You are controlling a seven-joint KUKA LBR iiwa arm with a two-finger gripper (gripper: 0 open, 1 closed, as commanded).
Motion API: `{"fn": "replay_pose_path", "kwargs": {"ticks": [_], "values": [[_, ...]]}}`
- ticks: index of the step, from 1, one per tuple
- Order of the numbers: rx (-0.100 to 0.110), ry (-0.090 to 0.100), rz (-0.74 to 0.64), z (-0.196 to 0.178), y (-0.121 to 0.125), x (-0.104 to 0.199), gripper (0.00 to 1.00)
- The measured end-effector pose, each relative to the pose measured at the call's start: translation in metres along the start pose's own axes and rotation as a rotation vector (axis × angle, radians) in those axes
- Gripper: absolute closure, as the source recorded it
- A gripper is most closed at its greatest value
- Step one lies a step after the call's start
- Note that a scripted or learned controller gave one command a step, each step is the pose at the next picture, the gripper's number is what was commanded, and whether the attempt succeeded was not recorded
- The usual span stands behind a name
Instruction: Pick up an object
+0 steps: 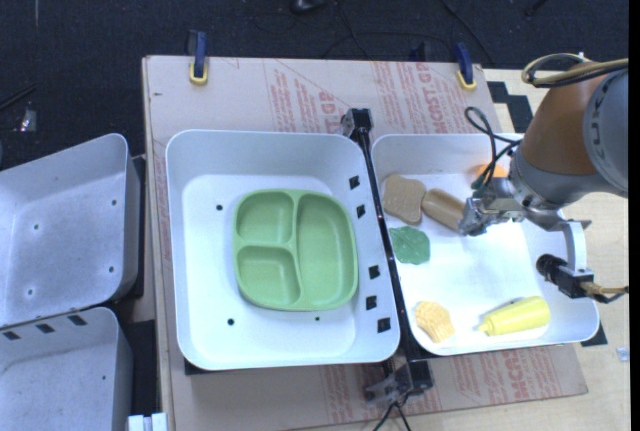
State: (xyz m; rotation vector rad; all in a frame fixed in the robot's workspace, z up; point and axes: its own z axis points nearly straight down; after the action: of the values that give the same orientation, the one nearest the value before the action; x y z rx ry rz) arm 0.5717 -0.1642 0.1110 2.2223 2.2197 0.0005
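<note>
The right bin holds a tan bread slice, a brown sausage-like piece, a green leafy piece, a yellow corn-like piece and a yellow banana-shaped piece. A bit of orange peeks out behind the arm. My gripper hangs low over the right bin, right at the right end of the brown piece. The arm's grey body covers the bin's upper right part.
In the left bin lies a green three-part plate. A black divider runs between the bins. Cardboard lies under both. A black fitting with a cable sits by the right bin's rim.
</note>
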Motion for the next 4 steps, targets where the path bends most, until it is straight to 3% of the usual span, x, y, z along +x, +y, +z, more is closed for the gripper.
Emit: {"fn": "replay_pose_path", "kwargs": {"ticks": [2, 4], "values": [[-0.005, -0.001, -0.004, -0.107, -0.007, 0.004, 1.00], [0.001, 0.002, -0.009, -0.129, -0.016, 0.112, 1.00]]}}
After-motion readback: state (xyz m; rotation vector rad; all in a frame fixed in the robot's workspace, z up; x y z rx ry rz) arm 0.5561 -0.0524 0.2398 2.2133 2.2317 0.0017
